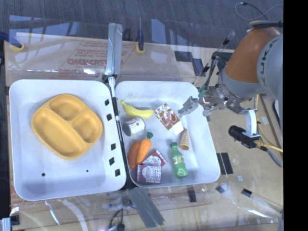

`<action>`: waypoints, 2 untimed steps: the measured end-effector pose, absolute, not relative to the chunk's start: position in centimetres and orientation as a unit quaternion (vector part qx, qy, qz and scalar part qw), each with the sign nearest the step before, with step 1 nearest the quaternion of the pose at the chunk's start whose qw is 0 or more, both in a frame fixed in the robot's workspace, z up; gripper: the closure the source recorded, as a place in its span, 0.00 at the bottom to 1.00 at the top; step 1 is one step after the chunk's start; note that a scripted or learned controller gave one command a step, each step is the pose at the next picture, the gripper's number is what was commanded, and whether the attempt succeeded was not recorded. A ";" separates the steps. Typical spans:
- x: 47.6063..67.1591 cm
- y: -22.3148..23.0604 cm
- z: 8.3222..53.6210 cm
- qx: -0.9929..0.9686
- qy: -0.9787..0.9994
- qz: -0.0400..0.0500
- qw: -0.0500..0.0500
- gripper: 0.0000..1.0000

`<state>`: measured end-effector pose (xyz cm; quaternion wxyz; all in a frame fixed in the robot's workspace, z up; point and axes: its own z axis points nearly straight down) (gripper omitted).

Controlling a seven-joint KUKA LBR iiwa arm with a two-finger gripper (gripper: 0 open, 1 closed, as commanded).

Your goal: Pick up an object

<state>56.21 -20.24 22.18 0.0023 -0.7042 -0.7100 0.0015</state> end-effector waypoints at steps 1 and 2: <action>61.2 -20.8 11.5 -0.604 -0.797 0.001 0.001 0.00; 61.4 -17.8 9.2 -0.592 -0.806 0.001 0.001 0.00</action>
